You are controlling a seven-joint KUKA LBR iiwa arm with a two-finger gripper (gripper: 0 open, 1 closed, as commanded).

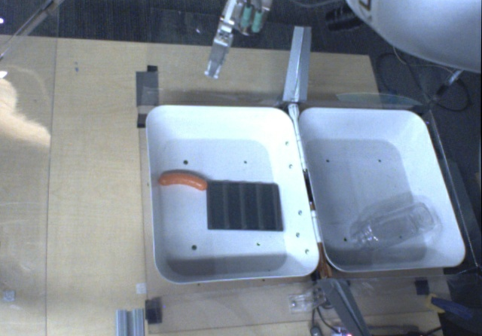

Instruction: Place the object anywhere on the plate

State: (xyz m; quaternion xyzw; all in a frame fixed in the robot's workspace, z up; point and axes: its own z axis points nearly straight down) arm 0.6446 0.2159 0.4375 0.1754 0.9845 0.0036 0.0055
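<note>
The orange sausage-shaped object [181, 180] is lying in the left bin [162, 127], well below the pincer [218, 63] and slightly left of it — its long axis running nearly left-right, gently arched, its right end touching the dark ribbed plate [245, 206]. The pincer is hanging above the bench [83, 176] beyond the bin's far rim — open or clenched, I cannot tell.

Soft overhead light, slight blur, faint shadows
</note>
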